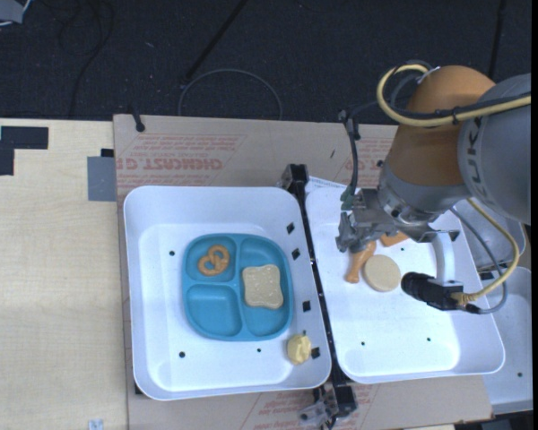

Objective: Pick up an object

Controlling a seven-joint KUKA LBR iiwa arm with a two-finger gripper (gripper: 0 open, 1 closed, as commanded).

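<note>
Pincer (pixel 352 240) low in the right bin (pixel 412 352), directly over the upper end of an orange carrot-like piece (pixel 356 264); its opening and any hold cannot be told. A pale round disc (pixel 382 272) lies just beside. Left bin (pixel 152 365): yellow lump (pixel 299 348), blue tray (pixel 217 316) with toast (pixel 263 286) and pretzel (pixel 214 260).

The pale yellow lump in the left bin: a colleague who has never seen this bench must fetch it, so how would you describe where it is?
Start at the left white bin, which holds a blue divided plate. Just off that plate's lower right corner, on the bin floor by the divider between the bins, sits the pale yellow lump. Unlike the pretzel and toast, it lies off the plate.
</note>
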